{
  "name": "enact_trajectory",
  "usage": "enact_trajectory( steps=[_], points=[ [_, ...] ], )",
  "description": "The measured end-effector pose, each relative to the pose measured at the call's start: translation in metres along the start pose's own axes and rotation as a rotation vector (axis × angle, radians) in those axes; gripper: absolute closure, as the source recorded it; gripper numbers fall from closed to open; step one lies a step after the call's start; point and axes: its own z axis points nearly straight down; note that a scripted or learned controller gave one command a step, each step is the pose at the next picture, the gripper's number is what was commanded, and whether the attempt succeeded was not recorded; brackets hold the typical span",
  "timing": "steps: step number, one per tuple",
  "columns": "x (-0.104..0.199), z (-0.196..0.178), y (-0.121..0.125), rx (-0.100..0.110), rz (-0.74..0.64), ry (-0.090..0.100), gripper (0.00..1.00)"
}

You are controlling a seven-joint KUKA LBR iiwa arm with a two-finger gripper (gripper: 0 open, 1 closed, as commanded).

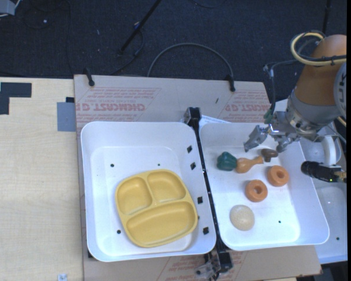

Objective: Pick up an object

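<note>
Nearest, pale ball (242,217) untouched; my claw (268,140) spread open above tan pear-shaped toy (248,164): light, rigid; grip neck.

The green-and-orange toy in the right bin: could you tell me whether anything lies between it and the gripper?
Nothing visible does. The gripper hangs open over the right bin, just up and right of the green-and-orange toy, with bare bin floor between them. The two orange rings and the pale round piece lie nearer the camera, off that line.

Arm reaches in from the right, claw (268,140) spread open.
</note>
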Motion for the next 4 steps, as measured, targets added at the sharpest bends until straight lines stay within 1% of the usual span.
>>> enact_trajectory(
  steps=[1,2,3,4],
  points=[
    [0.0,-0.008,0.003,-0.013,-0.002,-0.002,0.0],
    [0.003,0.035,0.003,-0.009,-0.002,-0.001,0.0],
    [0.001,0.091,-0.005,-0.013,0.0,-0.003,0.0],
    [0.002,0.122,-0.005,-0.009,-0.001,-0.001,0.0]
  ],
)
